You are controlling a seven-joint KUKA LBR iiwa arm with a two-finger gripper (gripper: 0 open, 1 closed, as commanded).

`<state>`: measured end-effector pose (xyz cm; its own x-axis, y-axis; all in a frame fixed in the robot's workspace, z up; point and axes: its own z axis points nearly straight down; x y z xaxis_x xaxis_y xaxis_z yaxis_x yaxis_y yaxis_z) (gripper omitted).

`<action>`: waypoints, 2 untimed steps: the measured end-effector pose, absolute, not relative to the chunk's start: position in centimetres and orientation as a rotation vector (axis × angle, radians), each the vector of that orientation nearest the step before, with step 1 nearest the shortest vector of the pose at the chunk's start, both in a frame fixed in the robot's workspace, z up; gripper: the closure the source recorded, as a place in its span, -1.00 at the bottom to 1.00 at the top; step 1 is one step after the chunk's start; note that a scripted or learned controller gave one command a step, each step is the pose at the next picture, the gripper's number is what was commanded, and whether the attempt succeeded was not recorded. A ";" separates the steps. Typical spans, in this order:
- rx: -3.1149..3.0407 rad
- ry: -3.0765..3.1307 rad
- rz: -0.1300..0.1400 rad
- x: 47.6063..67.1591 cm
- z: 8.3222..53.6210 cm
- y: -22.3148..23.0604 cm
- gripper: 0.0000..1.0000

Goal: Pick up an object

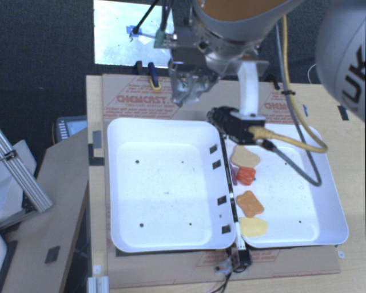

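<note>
Hand (186,90) in the upper middle of the frame, hanging from the grey arm (240,17), above the printed cardboard sheet (137,100) just past the far rim of the left bin (114,189). Cannot tell whether it is wide or narrow, and nothing is seen in its grasp. Pickable things are all in the right bin (311,209), well apart from the hand, in a column along that bin's left wall. From top to bottom: tan piece (245,155); red piece (246,175) touching the tan one's lower edge; orange piece (250,202) a little lower; yellow piece (253,227) just under it, near the bin's lower rim. The bins sit side by side on the cardboard, on the bench (96,189). A blue and yellow clamp (153,77) is at the cardboard's top edge, left of the hand.
</note>
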<state>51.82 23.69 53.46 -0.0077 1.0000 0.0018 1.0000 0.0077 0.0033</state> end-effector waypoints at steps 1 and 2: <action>2.217 2.224 0.003 51.7 53.5 23.4 -1.00; 2.215 2.225 0.008 51.8 54.6 23.4 1.00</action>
<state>51.76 23.41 54.64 -0.0046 1.0000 0.0023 1.0000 0.0046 0.0046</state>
